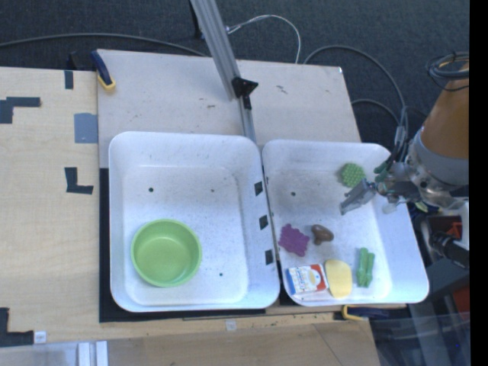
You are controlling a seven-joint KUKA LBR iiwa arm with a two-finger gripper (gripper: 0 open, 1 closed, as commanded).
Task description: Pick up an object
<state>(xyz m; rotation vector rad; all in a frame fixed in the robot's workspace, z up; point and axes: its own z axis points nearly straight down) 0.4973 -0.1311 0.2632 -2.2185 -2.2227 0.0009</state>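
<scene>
1. Right now my grey two-finger pincer (355,199) hangs over the upper right part of the right-hand shallow white bin (396,280), fingers slanting toward the bin's middle. I cannot tell whether they are wide or narrow, and I see nothing between them.
2. Just beside the tips, toward the bin's far edge, lies a small green knobbly round piece (351,174). It is the nearest candidate, so I judge it the likely target.
3. Nearer the front sit a small brown lump (322,234) and a purple jagged block (293,239), close together.
4. Along the front wall: a red-and-white flat packet (306,279), a pale yellow rounded block (338,277), and a green stick-shaped piece (365,267).
5. To do this well I would centre the tips over one piece standing apart from its neighbours, descend straight, and close only once it sits between the fingers.
6. In the left-hand white bin (122,151) rests a lime-green plastic bowl (166,252), well apart from the pincer.
</scene>
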